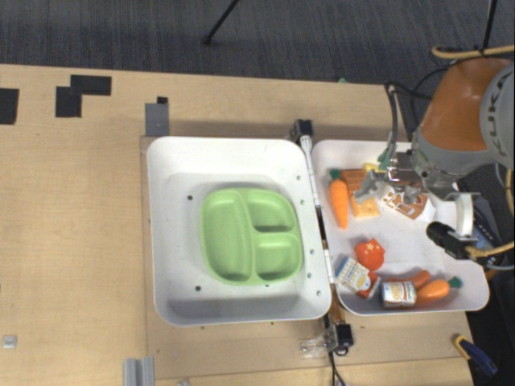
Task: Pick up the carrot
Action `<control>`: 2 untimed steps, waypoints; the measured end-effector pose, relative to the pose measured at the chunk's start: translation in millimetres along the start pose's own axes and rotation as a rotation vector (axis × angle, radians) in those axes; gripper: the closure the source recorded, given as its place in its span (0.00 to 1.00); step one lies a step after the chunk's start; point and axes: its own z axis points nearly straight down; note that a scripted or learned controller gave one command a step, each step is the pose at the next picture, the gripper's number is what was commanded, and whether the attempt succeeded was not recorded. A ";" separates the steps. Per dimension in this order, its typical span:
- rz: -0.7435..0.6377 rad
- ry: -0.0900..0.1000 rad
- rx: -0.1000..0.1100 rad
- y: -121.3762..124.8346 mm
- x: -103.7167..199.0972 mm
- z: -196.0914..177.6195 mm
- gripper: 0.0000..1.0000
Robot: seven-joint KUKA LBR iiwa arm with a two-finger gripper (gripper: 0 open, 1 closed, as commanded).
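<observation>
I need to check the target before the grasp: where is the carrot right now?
In the camera view the carrot lies in the right bin, near its left wall, just left of the gripper.

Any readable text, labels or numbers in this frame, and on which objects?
"UK": partial grey letters on the grey robot arm's casing, cut off at the frame edge.
Small blue-and-white carton: print too blurred to read.
Small label-wrapped can: label too blurred to read.
Orange-and-white patterned packet: no legible text.

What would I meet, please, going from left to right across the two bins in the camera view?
Left bin → green divided plate → upright carrot → red tomato toy → gripper → second carrot.
</observation>
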 end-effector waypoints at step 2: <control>0.249 0.000 -0.001 33.1 4.3 103.9 0.00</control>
